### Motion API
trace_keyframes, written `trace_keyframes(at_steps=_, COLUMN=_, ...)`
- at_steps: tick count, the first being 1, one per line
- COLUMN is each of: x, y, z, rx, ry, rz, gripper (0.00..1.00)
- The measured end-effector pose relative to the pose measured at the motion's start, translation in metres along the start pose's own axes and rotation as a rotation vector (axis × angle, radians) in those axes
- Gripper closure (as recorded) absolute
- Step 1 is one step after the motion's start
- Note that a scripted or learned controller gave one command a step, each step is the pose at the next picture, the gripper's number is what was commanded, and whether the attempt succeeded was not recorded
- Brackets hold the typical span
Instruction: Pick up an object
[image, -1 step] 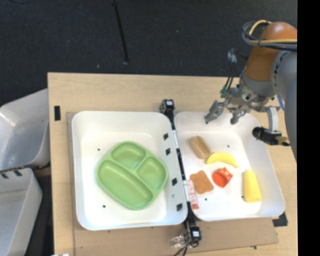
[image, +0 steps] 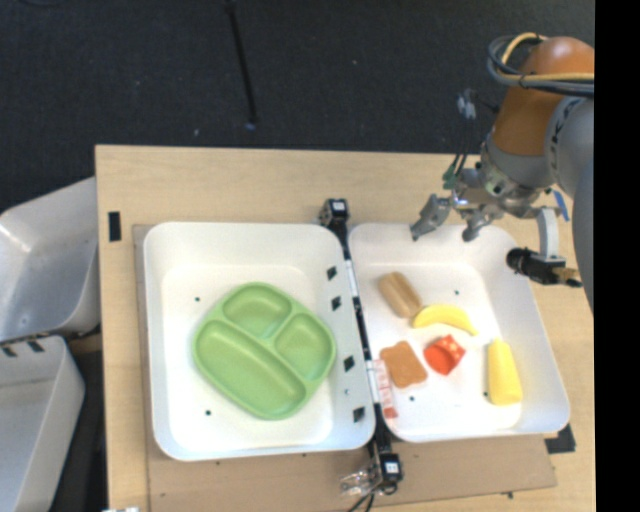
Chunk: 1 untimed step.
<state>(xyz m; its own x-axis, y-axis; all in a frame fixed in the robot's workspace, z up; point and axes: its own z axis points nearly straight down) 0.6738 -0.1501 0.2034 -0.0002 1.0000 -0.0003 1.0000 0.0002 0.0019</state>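
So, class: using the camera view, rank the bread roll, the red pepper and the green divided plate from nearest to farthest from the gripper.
From the gripper:
1. Bread roll, upper left of the right bin.
2. Red pepper, middle of the right bin.
3. Green divided plate, in the left bin.

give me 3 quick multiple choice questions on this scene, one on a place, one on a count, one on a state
1. Where is the green plate?
A. left bin
B. right bin
C. on the bench outside the bins

2. How many items lie in the right bin?
A. two
B. five
C. eight

3. What is the gripper doing?
A. holding the banana
B. open, holding nothing, over the right bin's far edge
C. pressed onto the plate

Answers:
1 A, the plate lies in the left bin.
2 B, a bread roll, banana, brown piece, red piece and yellow piece.
3 B, its fingers are spread with nothing between them.
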Motion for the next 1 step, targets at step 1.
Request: trace_keyframes(at_steps=1, x=-0.0076, y=-0.0037, z=0.0608, rx=0.006, ry=-0.002, rz=0.003, gripper=0.00)
